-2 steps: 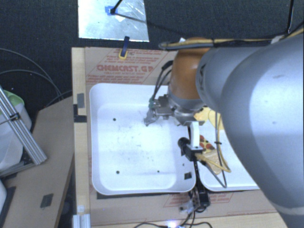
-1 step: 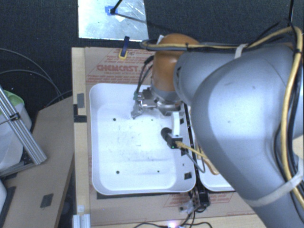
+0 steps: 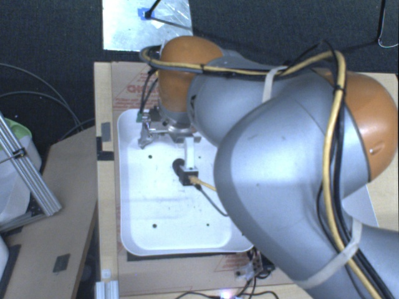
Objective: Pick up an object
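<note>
1. The white bin (image 3: 143, 198) sat on the brown bench (image 3: 106, 198), and the grey arm (image 3: 280, 167) covered the bin's right part.
2. The gripper (image 3: 151, 131) hung low over the bin's far left corner, just below the arm's orange band (image 3: 181, 73).
3. Whether the gripper was open or closed could not be told.
4. Where the object lay could not be told; the bin's bare floor showed a few small dark specks (image 3: 151, 157).
5. A silvery sheet (image 3: 134, 17) lay beyond the bin's far edge, apart from it.
6. A metal bar (image 3: 28, 167) slanted well left of the bin.
</note>
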